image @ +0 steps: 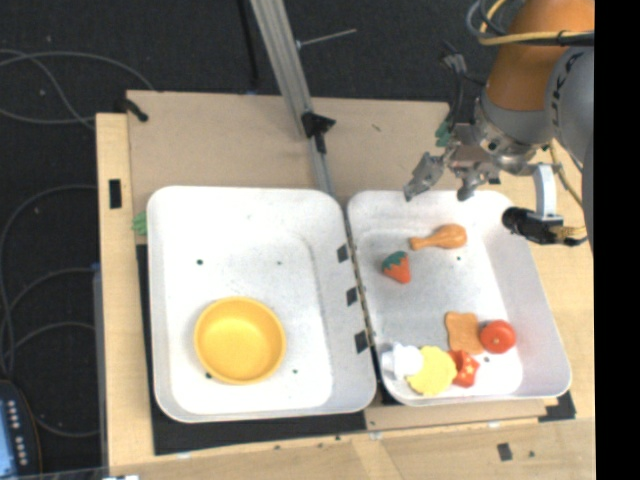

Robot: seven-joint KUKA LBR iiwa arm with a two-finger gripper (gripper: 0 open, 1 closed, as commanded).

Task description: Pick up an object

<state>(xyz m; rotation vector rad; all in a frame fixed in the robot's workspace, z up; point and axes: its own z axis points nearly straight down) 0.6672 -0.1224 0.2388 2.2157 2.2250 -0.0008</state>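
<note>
Dark floor w/ loose cables all around, and a tan bench (230, 138) sits on it carrying two shallow white bins side by side. Left bin (250, 218) has tons of open room, just a yellow bowl (239, 340) near its front edge, rest is bare white. Right bin (420, 308) is busier: a tan chicken drumstick (440, 238) up toward the back, a small strawberry (397, 266) just left and below it, both w/ free space around them. Front-right corner is a crowded pile: red tomato (497, 336), an orange-brown slice (461, 330) touching it, a yellow piece (433, 370), a white piece (403, 358) and a small red bit (465, 368), all packed close to the front rim.

Arm comes in from the right, gripper (443, 180) hanging over the back edge of the right bin, fingers spread wide, nothing between them. Drumstick is the closest thing to it, not touching. A metal pole (285, 58) slants up behind the bins, between them.
</note>
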